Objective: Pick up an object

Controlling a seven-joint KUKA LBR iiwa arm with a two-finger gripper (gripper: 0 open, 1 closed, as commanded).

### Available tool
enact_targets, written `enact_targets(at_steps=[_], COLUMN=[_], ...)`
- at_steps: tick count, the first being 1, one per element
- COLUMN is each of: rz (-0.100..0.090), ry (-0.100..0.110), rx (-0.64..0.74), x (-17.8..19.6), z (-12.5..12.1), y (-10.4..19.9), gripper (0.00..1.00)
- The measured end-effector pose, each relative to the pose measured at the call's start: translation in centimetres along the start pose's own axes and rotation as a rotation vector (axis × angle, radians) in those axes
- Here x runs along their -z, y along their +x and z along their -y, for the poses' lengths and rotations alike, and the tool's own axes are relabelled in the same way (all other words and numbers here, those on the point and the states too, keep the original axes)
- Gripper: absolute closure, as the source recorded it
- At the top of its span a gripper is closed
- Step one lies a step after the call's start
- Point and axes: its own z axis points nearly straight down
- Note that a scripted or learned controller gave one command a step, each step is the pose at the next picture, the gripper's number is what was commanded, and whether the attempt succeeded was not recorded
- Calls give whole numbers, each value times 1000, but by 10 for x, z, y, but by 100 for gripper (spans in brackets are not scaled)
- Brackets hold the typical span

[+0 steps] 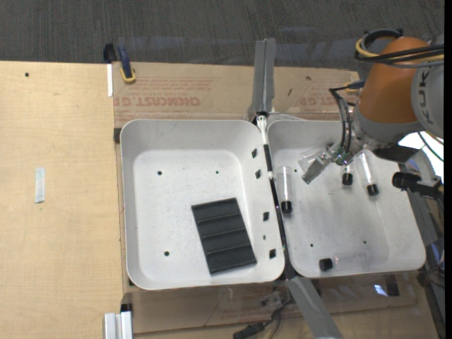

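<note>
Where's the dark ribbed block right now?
The dark ribbed block lies flat in the left bin, toward its lower right, near the divider between the bins.

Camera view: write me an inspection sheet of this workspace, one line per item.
Surface: bench bearing left bin and right bin side by side.
Job's things: dark ribbed block lying flat in the left bin; several small clear tubes with dark caps scattered in the right bin.
Clutter: small pale strip on the bench.
Grippers: gripper over the right bin; nothing visibly held.
Cables: yellow and black cables looped on the arm.
Surroundings: cardboard sheet under the bins, grey carpet beyond.
</note>
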Motion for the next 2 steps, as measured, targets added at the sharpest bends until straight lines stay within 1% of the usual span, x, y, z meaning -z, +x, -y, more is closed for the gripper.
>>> enact_targets(at_steps=[1,2], rz=[2,0], ry=[-1,-1], rx=[24,54], x=[-54,-59], z=[27,48], y=[-64,-29], gripper=[0,0])
